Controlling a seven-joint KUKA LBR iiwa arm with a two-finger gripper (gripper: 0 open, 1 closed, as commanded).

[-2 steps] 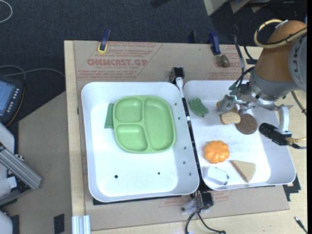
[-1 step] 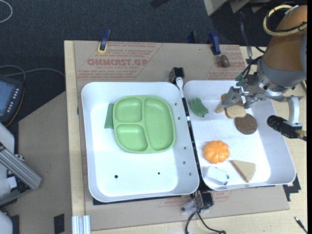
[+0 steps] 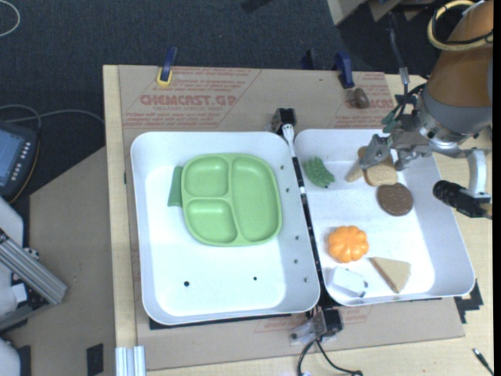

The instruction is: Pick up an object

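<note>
Hovering claw (image 3: 381,152), grip state unclear, sits just above the tan biscuit (image 3: 381,175).

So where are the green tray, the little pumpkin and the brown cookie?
Green tray (image 3: 232,198): camera view, left bin, on the divider between its compartments.
Pumpkin (image 3: 347,243): camera view, right bin, on its orange top.
Cookie (image 3: 395,199): camera view, right bin, on its brown face.

The pincer (image 3: 381,153) partly hides a tan piece (image 3: 381,174) beneath it.

Bright, even overhead light whitens the bins (image 3: 156,233), shadows stay soft, detail slightly grainy.
</note>
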